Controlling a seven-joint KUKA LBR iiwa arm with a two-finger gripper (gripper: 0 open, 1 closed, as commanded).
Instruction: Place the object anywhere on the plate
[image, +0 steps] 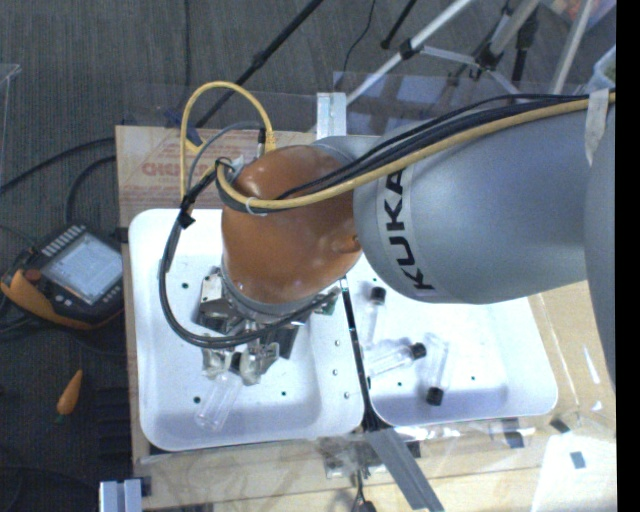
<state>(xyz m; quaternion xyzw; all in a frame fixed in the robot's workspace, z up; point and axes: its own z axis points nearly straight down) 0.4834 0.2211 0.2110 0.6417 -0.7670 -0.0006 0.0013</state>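
Note:
My gripper (243, 362) hangs low over the left white bin (160, 400), under the orange wrist band (285, 235). Just below and to the left of it, a clear plastic vial (214, 406) lies on the bin floor, near the front edge. The vial looks apart from the gripper, though the gap is small. The big grey arm and the wrist cover most of the left bin's middle and back, so whatever lies there is hidden.
The right bin (520, 385) holds clear vials with black caps: one (395, 356) near the divider, another (434, 378) beside it, and a third (375, 303) farther back. A handheld pendant (72, 275) lies off the bench to the left.

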